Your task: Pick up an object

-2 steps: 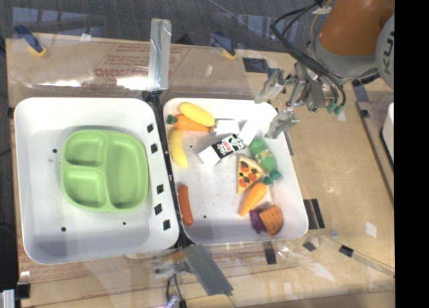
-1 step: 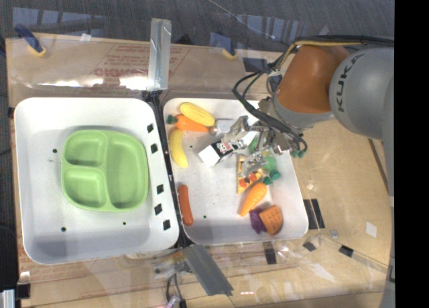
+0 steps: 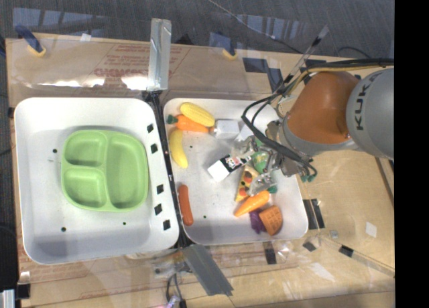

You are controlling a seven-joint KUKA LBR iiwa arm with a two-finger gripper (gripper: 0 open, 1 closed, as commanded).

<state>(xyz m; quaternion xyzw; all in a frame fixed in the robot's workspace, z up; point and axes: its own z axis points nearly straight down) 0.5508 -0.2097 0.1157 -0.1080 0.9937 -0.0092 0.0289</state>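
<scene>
A grey KUKA arm point(image 3: 375, 109) with an orange band point(image 3: 322, 109) above the wrist reaches in from the right over the right-hand white bin point(image 3: 201, 229), its gripper point(image 3: 263, 165) lowered into the clutter of toy food near the bin's middle right; the cables and the wrist hide the tips, so whether they are apart or together cannot be told. Just left of the gripper lies a small white and black box point(image 3: 224, 165), and just below it an orange carrot point(image 3: 252, 203) lies tilted, with a purple piece point(image 3: 255, 220) and an orange-brown block point(image 3: 271, 219) beside it toward the bin's near right corner. A small multicoloured item point(image 3: 247, 179) sits between the box and the carrot, too jumbled to make out. Well apart from the gripper, along the bin's left side, are a yellow corn cob point(image 3: 196, 114) touching a second carrot point(image 3: 190, 125) at the far end, a yellow banana point(image 3: 177, 148) below them, and a reddish sausage point(image 3: 186, 204) nearer the front. A pale rectangular piece point(image 3: 226, 127) lies right of the corn. The left-hand bin point(image 3: 40, 233) (separated from its neighbour by a dark divider) carries a green three-compartment plate point(image 3: 105, 169). Both bins rest on a counter point(image 3: 80, 65) covered in taped clear sheeting
</scene>
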